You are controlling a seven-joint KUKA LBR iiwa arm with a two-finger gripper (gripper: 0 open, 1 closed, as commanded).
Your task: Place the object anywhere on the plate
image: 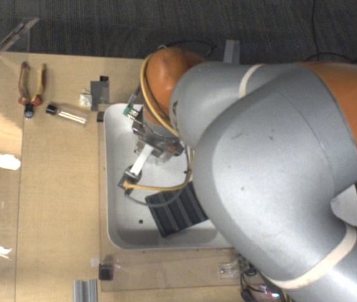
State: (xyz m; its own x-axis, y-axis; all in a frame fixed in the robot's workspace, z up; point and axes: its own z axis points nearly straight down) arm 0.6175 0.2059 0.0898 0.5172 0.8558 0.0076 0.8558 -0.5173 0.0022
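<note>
hanging low over the white bin (116,190), the gripper (156,145) sits near the bin's 12 o'clock end, with the grey arm (279,168) sweeping in from 3 o'clock. whether it is released or clenched i cannot tell, since its tip is lost against the wrist hardware, and nothing can be seen held in it. a black ribbed piece (175,214) lies on the bin floor toward 5 o'clock, at the gripper's 6 o'clock and apart from it. i take this for the object, though its right side runs under the arm.

by my reading the step in hand is the pick, not yet made. the next move calls for shifting toward 6 o'clock, coming down square on the ribbed piece, gripping it and lifting clear before any carry.

beyond that it is hard to judge: the arm's bulk covers everything from 1 to 5 o'clock, so where the plate stands cannot be made out. on the bench (58,187) at 10 o'clock lie red-handled pliers (31,83) and a clear tube (70,114), well apart from the bin.
</note>
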